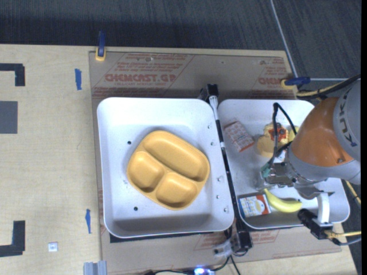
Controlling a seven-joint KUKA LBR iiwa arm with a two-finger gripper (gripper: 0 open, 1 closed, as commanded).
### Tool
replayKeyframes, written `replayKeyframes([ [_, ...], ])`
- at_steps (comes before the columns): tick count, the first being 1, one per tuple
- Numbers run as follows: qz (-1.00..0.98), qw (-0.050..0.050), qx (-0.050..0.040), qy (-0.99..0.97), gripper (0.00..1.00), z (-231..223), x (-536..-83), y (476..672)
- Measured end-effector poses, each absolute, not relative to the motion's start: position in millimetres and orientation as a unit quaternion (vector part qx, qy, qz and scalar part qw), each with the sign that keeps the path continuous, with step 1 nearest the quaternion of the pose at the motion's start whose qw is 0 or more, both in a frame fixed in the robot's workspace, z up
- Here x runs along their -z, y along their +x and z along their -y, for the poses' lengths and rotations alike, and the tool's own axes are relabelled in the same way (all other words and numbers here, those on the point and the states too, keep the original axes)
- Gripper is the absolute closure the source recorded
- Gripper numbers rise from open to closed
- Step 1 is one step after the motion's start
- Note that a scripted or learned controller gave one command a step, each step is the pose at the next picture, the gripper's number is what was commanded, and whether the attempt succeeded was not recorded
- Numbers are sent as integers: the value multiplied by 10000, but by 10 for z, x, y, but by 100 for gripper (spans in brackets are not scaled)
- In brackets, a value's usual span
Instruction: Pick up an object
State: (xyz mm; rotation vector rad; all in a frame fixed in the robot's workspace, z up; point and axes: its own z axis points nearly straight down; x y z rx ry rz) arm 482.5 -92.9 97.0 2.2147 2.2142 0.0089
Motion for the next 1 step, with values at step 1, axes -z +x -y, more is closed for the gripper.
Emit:
replayKeyframes([
  [1, -7069, 48, -28, 7073, 0, 929, -969, 4824],
])
